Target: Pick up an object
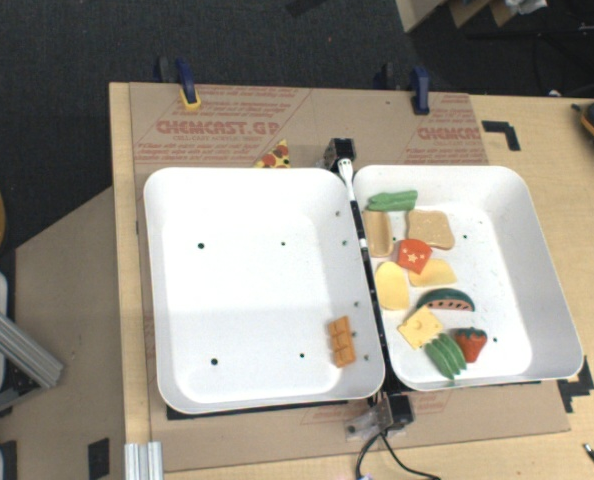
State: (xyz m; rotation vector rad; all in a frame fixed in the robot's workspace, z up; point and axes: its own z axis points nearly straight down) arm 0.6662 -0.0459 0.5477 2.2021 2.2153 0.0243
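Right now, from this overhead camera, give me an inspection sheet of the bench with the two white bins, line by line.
Surface: brown cardboard-covered bench with red print, held by two blue clamps at the far edge.
Job's things: shallow white left bin holds one orange waffle-shaped toy near its right wall. Shallow white right bin holds a cluster of toy foods, including a green bean pod, tan bread slice, red pepper, watermelon slice and strawberry.
Clutter: small pizza-like toy on the cardboard behind the left bin.
Grippers: nothing seen.
Cables: black cable at the near edge.
Surroundings: dark carpet.
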